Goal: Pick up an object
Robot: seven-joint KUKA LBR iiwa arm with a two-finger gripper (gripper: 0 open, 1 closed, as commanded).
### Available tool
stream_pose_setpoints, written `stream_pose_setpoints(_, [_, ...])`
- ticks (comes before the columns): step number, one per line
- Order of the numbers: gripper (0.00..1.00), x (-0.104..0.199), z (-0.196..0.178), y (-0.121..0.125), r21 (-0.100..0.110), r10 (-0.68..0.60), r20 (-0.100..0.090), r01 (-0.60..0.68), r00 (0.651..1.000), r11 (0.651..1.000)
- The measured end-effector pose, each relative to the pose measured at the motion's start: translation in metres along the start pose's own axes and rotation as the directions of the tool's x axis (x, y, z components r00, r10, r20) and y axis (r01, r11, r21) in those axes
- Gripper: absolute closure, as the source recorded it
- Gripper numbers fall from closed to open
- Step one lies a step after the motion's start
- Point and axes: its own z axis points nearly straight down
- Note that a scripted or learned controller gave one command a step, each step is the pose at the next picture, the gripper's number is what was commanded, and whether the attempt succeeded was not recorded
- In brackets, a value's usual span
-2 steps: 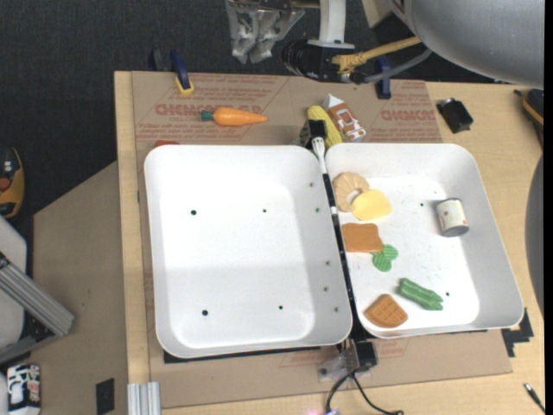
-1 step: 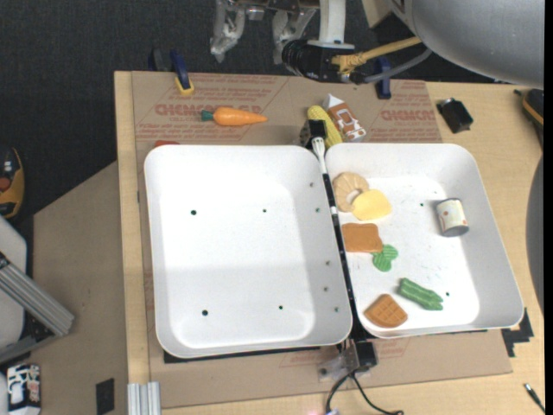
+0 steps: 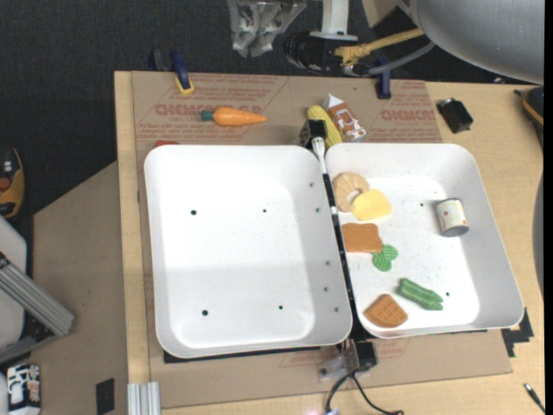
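1. Inside the right bin (image 3: 484,232), on its white floor, lie the things to pick from: a tan bun (image 3: 348,188) touching a yellow wedge (image 3: 372,204), an orange-brown slice (image 3: 361,237), a small green leafy piece (image 3: 384,257) just beside that slice, a green pod (image 3: 421,294), a waffle-like piece (image 3: 385,311) and a small tin can (image 3: 450,216) lying on its side, well apart from the rest.
2. I judge the can or the pod the easiest choice, since each has bare floor around it; the bun and wedge touch, so closing on one may nudge the other.
3. A good try would come straight down over the middle of the chosen thing, with the fingers across its narrow side, and lift only once it is firmly pinched.
4. At the top of the view hangs the gripper (image 3: 257,24), high above the bench and away from both bins; whether it is wide or narrow I cannot tell.
5. Count: seven things in the right bin, one of each kind.
6. Left bin (image 3: 173,232): one, beside the right one, edges touching.
7. On the cardboard behind the bins: one carrot (image 3: 233,117), one corn cob (image 3: 322,122), one brown packet (image 3: 344,119).
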Motion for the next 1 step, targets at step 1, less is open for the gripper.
stream_pose_setpoints(1, [0.00,0.0000,0.0007,0.0000,0.002,0.000,0.001,0.000,1.000,1.000])
